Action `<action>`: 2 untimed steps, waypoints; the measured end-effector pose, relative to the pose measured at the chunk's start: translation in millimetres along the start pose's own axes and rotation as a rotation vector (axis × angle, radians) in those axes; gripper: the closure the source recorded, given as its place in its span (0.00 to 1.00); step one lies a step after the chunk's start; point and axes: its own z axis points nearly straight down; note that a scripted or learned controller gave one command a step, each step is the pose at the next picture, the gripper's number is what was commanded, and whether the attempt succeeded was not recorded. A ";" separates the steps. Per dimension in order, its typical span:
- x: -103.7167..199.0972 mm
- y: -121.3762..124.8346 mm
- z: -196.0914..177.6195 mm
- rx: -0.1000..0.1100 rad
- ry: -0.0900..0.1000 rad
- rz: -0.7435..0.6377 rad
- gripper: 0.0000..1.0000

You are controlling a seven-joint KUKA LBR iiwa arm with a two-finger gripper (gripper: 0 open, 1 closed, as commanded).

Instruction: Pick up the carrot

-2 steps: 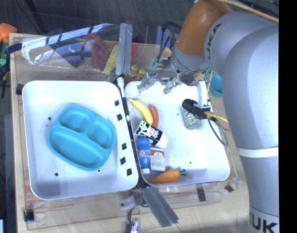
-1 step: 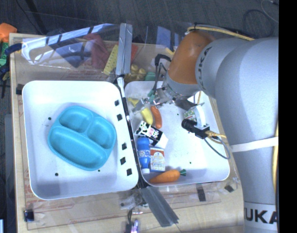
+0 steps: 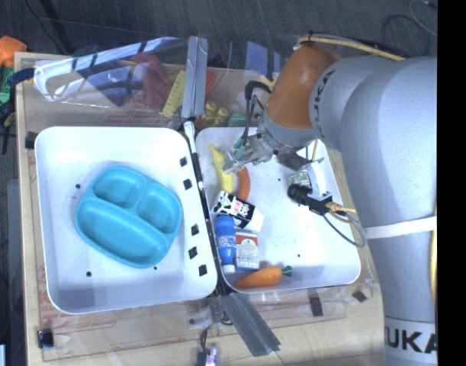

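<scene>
Here the orange carrot (image 3: 258, 277) with a small green tuft at one end lies in the right shallow white plastic bin (image 3: 335, 259), at that bin's near edge, just left of its middle. Its long axis runs almost left to right across the view, slightly tilted, with the green top pointing right and a little far and the tapered tip pointing left toward the divider between the bins. Just on its far-left side lies a blue bottle with a white label (image 3: 226, 242), next to a small carton with an orange and white print (image 3: 247, 252), and the carrot appears to touch or nearly touch the carton's near end. Farther back in the same bin sit a black-and-white patterned box (image 3: 237, 209), a yellow banana (image 3: 221, 168) and a red-orange sausage-shaped toy (image 3: 243, 183). The grey arm with its orange band (image 3: 297, 90) reaches in from the right, and its pincer (image 3: 246, 152) is at the far-left part of the right bin, over the banana and the sausage-shaped toy, well apart from the carrot. Whether the pincer is open or closed cannot be told at this angle. The left shallow white bin (image 3: 61, 204) holds a turquoise compartment tray (image 3: 130, 216), lying flat on the bench (image 3: 332, 334).
</scene>
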 end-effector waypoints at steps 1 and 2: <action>0.0 0.0 0.1 0.000 0.000 0.000 0.00; 0.3 0.7 -10.2 0.000 -0.001 -0.004 1.00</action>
